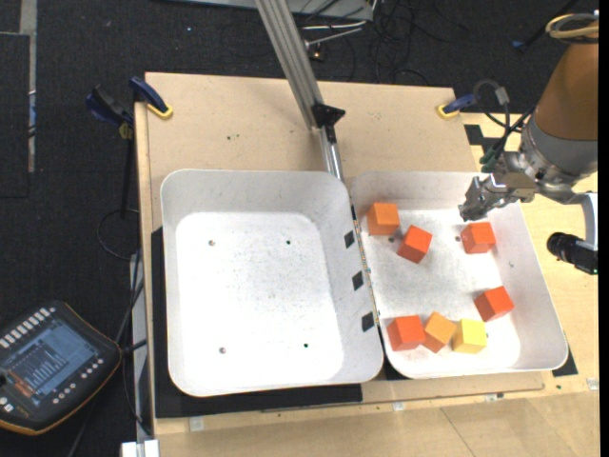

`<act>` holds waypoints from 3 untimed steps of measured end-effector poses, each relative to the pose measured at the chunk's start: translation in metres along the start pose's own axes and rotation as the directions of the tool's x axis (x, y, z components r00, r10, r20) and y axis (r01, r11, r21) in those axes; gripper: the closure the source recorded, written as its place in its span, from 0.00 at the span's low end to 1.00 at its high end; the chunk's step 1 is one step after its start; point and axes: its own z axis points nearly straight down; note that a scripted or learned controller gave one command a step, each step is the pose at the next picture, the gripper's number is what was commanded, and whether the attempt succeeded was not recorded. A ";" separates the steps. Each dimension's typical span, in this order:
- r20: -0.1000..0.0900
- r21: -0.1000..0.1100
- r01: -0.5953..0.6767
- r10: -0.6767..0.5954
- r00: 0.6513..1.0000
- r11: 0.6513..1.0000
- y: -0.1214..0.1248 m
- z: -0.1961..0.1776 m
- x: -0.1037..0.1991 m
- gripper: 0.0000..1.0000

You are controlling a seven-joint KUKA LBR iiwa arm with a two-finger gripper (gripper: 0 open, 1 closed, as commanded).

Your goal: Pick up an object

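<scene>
Gripper (479, 201) over right bin (533, 284), upper right part; whether clenched or released, cannot tell. Nearest block (478, 237) lies just below it in view, orange-red, no clear long axis. Next move likely short descent onto it.

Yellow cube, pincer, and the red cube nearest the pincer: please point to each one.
yellow cube (471, 335): camera view, on its top face.
pincer (475, 207): camera view, at its tip.
red cube nearest the pincer (478, 237): camera view, on its top face.
</scene>
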 end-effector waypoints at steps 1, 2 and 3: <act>-0.003 0.003 0.005 -0.005 1.000 1.000 0.015 -0.006 0.048 1.00; -0.003 0.006 0.006 -0.006 1.000 1.000 0.031 0.010 0.100 1.00; -0.003 0.003 0.004 -0.004 1.000 1.000 0.048 0.003 0.146 1.00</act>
